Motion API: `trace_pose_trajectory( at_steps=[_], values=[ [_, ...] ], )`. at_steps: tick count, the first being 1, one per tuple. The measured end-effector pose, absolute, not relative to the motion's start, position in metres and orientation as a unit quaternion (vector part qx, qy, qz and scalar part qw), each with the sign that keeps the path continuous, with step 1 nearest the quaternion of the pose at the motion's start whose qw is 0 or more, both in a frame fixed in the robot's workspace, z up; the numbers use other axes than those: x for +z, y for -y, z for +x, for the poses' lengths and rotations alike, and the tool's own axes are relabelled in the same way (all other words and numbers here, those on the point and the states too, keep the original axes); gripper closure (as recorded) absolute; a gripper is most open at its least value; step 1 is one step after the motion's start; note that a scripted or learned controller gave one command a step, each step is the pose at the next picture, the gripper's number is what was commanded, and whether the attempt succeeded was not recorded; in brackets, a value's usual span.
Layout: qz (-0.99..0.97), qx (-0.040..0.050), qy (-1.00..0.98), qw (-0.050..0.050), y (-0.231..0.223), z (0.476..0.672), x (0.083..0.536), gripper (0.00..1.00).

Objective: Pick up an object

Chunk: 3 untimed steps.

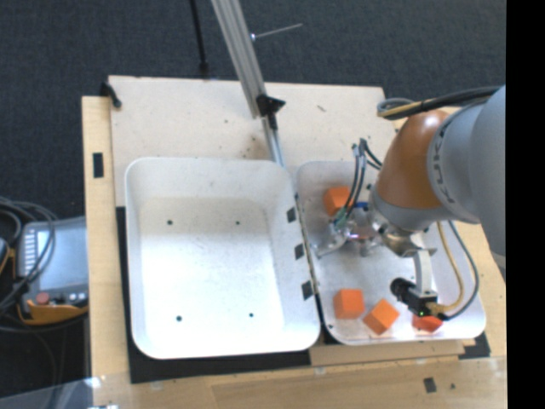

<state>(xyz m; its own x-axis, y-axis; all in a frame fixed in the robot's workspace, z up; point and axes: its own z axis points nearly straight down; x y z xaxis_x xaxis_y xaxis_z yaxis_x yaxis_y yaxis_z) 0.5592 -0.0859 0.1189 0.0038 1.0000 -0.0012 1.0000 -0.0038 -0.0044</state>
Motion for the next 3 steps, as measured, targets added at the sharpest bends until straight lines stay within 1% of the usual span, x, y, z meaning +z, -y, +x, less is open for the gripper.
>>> trace_pose_trajectory(
  at_steps=[1,2,3],
  values=[
    [-0.709,0.0005,0.705,-0.001,0.088,0.560,0.097,0.00],
    [-0.712,-0.0020,0.702,-0.002,0.088,0.561,0.109,1.00],
    [-0.707,-0.0023,0.707,-0.003,0.092,0.566,0.173,1.00]
  ],
)
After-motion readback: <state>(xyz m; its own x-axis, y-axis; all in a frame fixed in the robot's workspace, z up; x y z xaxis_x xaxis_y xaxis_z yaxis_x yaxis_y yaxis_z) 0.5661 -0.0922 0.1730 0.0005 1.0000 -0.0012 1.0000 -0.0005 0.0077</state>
